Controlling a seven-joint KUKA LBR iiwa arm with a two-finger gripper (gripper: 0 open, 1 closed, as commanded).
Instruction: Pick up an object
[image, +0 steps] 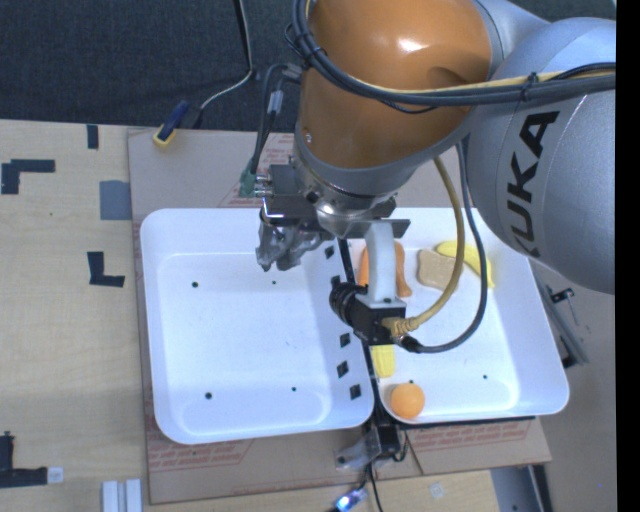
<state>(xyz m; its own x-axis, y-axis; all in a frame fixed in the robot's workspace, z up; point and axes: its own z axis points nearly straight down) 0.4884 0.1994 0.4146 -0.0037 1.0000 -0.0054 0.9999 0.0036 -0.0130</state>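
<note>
Brown cardboard-topped desk (70, 330), bearing two shallow white plastic bins side by side: left bin (240, 340), right bin (500, 360). Big grey arm with orange band (400, 80) blocking much of the right bin. Dark two-finger hand (280, 245) low over the left bin's far edge; opening impossible to judge, nothing visibly held. Right bin: one orange ball (406, 401), one yellow banana-shaped piece (466, 258), one tan cracker-like slab (434, 266), one orange carrot-like piece (400, 272) partly hidden.
</note>
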